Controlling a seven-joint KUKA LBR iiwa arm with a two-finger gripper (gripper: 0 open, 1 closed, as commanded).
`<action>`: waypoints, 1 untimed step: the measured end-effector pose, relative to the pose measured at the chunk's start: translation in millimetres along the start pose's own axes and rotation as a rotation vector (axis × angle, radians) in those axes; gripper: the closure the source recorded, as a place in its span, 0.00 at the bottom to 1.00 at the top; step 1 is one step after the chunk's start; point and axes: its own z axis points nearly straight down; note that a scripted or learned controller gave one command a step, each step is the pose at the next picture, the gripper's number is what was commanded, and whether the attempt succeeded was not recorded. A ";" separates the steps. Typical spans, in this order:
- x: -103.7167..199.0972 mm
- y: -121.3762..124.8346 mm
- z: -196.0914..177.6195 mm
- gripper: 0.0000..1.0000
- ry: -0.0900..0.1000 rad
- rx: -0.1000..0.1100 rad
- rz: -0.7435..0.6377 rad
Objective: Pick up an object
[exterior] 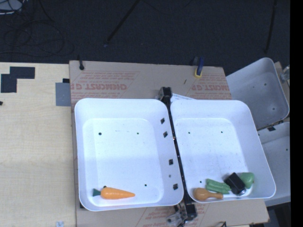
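Bench (33, 141): pale wood, bearing cardboard sheet (142, 82) with red print. Left bin (85, 112) and right bin (246, 112): white, shallow, side by side on cardboard, joined along black clips at shared edge. Carrot (117, 193): orange, green stub at left end, lying flat near front wall of left bin. Front right corner of right bin: green pod (218, 186), green lump (247, 178), black block (235, 183) between them, tan pear-shaped piece (206, 195) just in front. Gripper state: cannot tell.
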 end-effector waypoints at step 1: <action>2.3 3.3 -5.9 1.00 0.000 0.006 -0.008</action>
